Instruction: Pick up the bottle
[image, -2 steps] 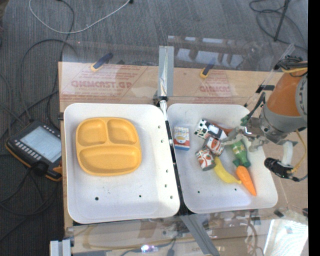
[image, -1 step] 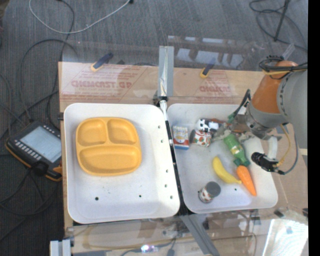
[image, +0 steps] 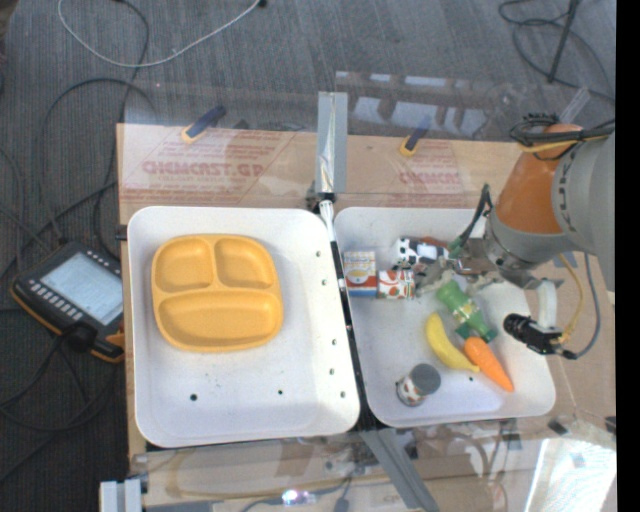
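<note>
Green bottle lies in the right bin, unlifted; I can't tell the gripper's state.

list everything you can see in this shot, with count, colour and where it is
bins: 2, white, side by side on the bench
divided plate: 1, yellow-orange, left bin
green bottle: 1, green, right bin, lying just below the tool
banana: 1, yellow, right bin, left of the carrot
carrot: 1, orange, right bin, near the front right
small cartons: 2, white and red, right bin by its left wall
cow toy: 1, black and white, right bin, back
can: 1, grey, right bin, front
pendant: 1, black and orange, left of the bench
arm: 1, grey with orange band, from the right
tool: 1, dark, over the right bin above the bottle
</note>
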